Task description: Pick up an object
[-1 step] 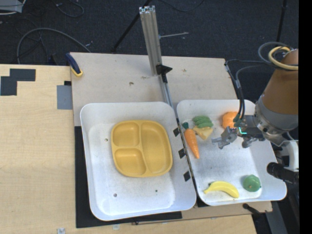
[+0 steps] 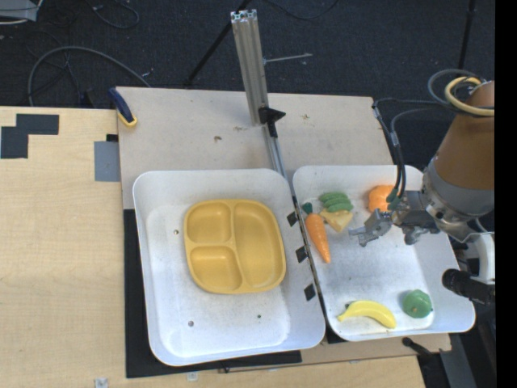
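The right bin (image 2: 452, 318) holds several toy foods. An orange carrot (image 2: 317, 237) lies by its left wall, beside a green and yellow piece (image 2: 336, 208). At the back sits an orange fruit (image 2: 380, 198). Near the front lie a yellow banana (image 2: 368, 314) and a green round fruit (image 2: 417, 302). My gripper (image 2: 392, 231) hangs over the middle of this bin, just in front of the orange fruit. It is open, its two grey fingers spread with nothing between them.
The left bin (image 2: 153, 297) holds a yellow divided plate (image 2: 235, 245). A metal post (image 2: 252, 67) rises behind the bins. Black clips (image 2: 300, 253) line the wall between the bins. The arm's grey and orange body (image 2: 468, 152) stands over the right bin's far right corner.
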Controlling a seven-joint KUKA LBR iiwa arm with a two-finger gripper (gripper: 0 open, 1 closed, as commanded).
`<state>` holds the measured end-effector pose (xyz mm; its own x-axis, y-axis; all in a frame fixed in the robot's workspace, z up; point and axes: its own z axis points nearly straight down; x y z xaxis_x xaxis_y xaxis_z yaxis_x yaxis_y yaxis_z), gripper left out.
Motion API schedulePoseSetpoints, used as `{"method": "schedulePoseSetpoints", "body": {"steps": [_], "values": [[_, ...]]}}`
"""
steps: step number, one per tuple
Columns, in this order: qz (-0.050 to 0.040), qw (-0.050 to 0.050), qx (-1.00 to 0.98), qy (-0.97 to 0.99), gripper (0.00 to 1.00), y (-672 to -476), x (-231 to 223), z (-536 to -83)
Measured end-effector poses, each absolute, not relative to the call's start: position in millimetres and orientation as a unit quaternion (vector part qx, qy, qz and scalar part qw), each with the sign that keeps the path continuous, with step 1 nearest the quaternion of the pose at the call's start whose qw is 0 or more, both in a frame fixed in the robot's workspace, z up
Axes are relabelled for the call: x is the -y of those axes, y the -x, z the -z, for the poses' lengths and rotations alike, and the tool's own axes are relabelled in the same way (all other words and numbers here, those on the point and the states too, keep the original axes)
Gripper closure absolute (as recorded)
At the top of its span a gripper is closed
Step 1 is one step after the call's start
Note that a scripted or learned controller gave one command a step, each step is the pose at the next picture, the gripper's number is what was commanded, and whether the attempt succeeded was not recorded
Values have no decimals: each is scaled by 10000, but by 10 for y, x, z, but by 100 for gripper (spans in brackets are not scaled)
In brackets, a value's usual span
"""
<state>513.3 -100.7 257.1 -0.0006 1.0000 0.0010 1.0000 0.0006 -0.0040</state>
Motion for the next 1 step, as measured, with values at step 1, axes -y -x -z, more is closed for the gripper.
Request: {"method": "schedulePoseSetpoints", "body": {"steps": [1], "values": [[-19,31,7071,7071,0,-5111,974,-1942]]}}
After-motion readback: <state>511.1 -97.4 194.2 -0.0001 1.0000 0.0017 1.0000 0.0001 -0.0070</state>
